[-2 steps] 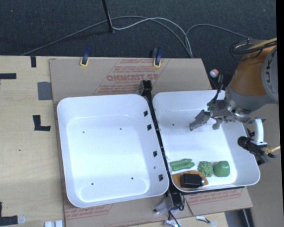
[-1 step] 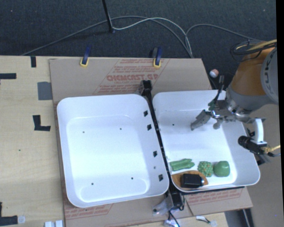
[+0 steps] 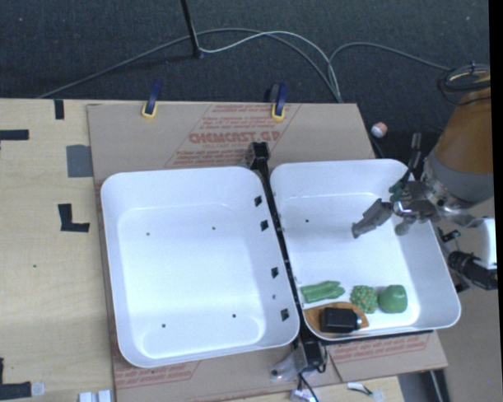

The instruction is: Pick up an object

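Black object point(image 3: 340, 320): lying nearest the camera on an orange-brown piece point(image 3: 317, 319) at the near edge of the right bin point(image 3: 420, 314).
Green bean-like piece point(image 3: 322, 292): lying just behind the black object, close to the divider point(image 3: 273, 236).
Broccoli-like piece point(image 3: 364, 298): sitting beside a round green object point(image 3: 392, 299), nearly touching it.
Gripper point(image 3: 366, 227): hanging over the bare middle of the right bin, well apart from all the objects, pointing left.
Fingers: appearing together at the dark tip, nothing between them, though small and hard to read.
Arm point(image 3: 468, 147): reaching in from the right over the bin's far corner.
Left bin point(image 3: 121, 242): sitting beside the right one on the cardboard-covered surface point(image 3: 224, 131).
Risk 1: objects are crowding one near corner, so fingers coming down are likely nudging a neighbour or closing on two.
Risk 2: bin wall and divider are sitting close to the cluster, so a finger may be striking the rim.
Risk 3: round green object is probably rolling away under an off-centre pinch.
Risk 4: descending where it is now means closing on bare bin floor.
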`<state>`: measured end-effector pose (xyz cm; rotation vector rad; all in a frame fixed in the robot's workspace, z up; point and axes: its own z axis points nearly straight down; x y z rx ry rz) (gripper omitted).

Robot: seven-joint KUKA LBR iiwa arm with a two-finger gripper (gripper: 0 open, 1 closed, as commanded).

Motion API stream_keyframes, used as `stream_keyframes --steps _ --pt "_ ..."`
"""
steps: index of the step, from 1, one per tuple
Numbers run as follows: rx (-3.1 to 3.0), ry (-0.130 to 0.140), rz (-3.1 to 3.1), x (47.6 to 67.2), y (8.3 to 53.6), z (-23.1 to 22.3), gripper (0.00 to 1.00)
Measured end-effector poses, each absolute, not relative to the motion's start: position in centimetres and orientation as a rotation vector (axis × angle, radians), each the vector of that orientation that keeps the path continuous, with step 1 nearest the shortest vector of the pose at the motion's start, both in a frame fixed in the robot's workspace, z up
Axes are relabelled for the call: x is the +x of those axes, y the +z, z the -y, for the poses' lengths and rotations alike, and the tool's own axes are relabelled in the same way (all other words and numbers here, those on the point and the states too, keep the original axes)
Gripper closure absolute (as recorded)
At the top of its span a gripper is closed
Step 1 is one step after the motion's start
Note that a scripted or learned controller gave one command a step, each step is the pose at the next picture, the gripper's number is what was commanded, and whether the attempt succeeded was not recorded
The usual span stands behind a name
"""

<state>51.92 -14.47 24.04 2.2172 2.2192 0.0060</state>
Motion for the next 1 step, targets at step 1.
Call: stream_keyframes --steps 1 --pt "2.217 0.0 -2.228 58.55 23.27 10.46 0.0"
